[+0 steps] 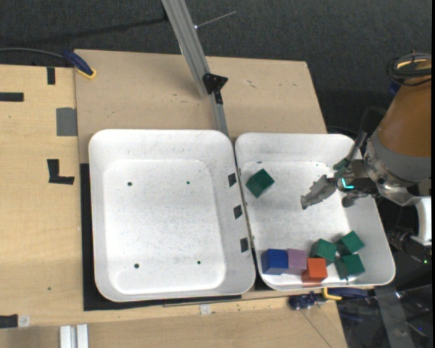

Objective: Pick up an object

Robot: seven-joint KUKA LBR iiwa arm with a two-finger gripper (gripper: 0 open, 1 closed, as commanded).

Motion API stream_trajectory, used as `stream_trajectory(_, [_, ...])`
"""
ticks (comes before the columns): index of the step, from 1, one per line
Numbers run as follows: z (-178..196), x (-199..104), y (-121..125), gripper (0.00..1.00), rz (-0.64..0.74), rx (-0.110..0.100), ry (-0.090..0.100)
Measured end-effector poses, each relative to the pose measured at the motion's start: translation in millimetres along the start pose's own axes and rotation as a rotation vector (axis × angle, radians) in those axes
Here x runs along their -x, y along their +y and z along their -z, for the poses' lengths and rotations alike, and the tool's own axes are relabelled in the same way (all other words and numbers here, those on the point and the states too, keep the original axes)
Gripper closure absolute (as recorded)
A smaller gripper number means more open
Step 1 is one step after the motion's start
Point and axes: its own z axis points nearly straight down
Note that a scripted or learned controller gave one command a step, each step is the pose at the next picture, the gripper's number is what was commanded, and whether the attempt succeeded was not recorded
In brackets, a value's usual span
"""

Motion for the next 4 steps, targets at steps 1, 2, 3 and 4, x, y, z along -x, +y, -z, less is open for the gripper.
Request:
stream_trajectory(1, [2.1,0.0,0.8,0.00,0.001,0.005,-0.001])
stream_trajectory(2, [-61.3,3.1,2.3,0.00,0.000,-0.003,0.000])
stream_trajectory(3, [-109.6,6.7,9.0,0.00,0.000,-0.001,0.000])
stream_trajectory(4, [-171.3,4.9,14.3,0.00,0.000,-0.003,0.001])
